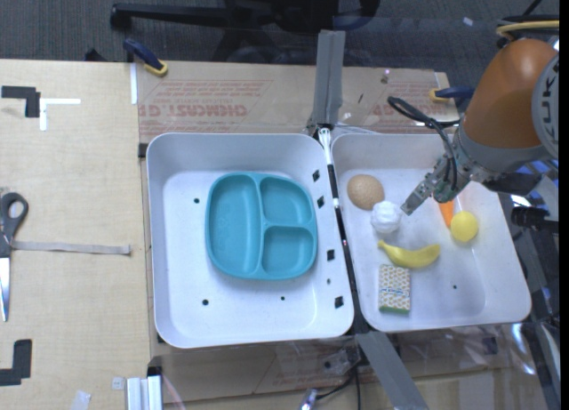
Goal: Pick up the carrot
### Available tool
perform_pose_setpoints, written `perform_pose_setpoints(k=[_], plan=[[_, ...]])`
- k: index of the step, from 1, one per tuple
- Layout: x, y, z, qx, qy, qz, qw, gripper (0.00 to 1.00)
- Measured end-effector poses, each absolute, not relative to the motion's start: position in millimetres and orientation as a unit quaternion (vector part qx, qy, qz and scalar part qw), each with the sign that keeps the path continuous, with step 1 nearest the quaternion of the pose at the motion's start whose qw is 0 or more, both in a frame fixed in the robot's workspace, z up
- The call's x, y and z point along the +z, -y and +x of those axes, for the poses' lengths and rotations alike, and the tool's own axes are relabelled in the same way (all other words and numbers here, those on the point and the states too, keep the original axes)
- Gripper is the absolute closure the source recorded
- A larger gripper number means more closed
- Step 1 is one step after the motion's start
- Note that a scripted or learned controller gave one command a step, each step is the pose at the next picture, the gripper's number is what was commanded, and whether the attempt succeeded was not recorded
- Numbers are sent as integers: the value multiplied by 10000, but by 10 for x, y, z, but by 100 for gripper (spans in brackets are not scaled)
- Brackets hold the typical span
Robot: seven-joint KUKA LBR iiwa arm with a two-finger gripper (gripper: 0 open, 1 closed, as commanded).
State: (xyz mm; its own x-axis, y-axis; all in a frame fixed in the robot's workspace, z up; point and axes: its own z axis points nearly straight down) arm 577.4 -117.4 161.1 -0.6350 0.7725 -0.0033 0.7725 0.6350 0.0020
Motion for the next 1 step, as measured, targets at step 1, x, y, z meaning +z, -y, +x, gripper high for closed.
perform_pose_setpoints(k=[1], plan=[[2016,964,6148,-6,-8766,4813,11,100]])
